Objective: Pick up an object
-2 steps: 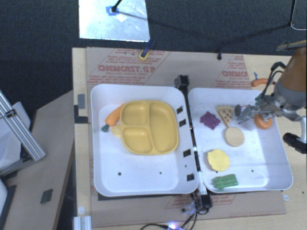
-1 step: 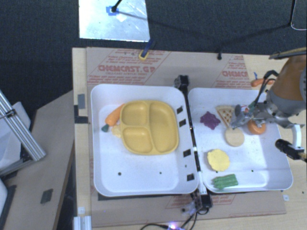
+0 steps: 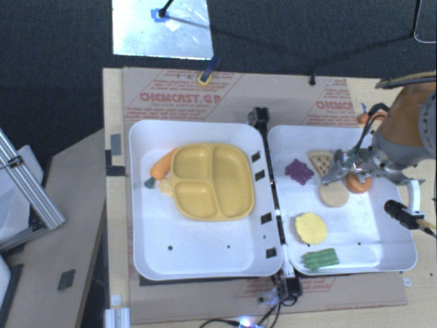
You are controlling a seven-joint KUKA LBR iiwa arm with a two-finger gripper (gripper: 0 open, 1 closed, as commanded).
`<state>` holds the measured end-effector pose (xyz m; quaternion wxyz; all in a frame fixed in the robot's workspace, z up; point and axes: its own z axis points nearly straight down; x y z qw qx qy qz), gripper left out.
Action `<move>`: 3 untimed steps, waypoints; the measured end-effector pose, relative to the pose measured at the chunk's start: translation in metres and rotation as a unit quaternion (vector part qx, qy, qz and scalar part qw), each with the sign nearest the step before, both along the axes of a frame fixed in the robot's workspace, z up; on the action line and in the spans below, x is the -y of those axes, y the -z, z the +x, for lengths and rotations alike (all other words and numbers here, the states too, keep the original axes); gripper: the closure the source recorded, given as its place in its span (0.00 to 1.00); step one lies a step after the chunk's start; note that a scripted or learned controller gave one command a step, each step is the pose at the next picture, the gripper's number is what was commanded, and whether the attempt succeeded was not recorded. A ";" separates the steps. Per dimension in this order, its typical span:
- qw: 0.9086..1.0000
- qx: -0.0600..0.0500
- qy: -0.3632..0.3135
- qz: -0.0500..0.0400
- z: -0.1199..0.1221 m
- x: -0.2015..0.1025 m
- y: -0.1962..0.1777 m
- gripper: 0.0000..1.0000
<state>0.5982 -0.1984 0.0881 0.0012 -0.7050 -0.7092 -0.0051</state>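
While reaching in from the right over the right-hand bin [image 3: 392,255], the grey arm's gripper [image 3: 343,167] is hovering low above a tight cluster of toy foods, and whether it is released or clenched cannot be told from this angle; nothing is visibly caught in it. Lying just below and to the left of the gripper is a pale tan round disc [image 3: 334,195], flat on the bin floor, with no long axis to align to, and it looks the likeliest target. An orange rounded piece [image 3: 358,182] is sitting just beside the disc on its right, partly under the metal of the wrist. Up and to the left, a waffle-patterned wedge [image 3: 319,161] is resting near a purple lobed piece [image 3: 298,171]. Farther toward the near wall, a yellow round piece [image 3: 311,228] and a green ridged bar [image 3: 320,258], lying lengthwise left to right, are waiting well apart from the gripper. Across the divider, a yellow sectioned plate [image 3: 208,182] and a carrot [image 3: 162,164] are occupying the left bin [image 3: 147,251].
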 end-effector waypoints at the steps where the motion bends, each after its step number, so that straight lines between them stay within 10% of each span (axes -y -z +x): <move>1: 1.000 0.006 -0.001 -0.005 0.002 0.003 -0.014 1.00; 3: 1.000 0.001 0.000 -0.005 0.016 -0.013 -0.132 1.00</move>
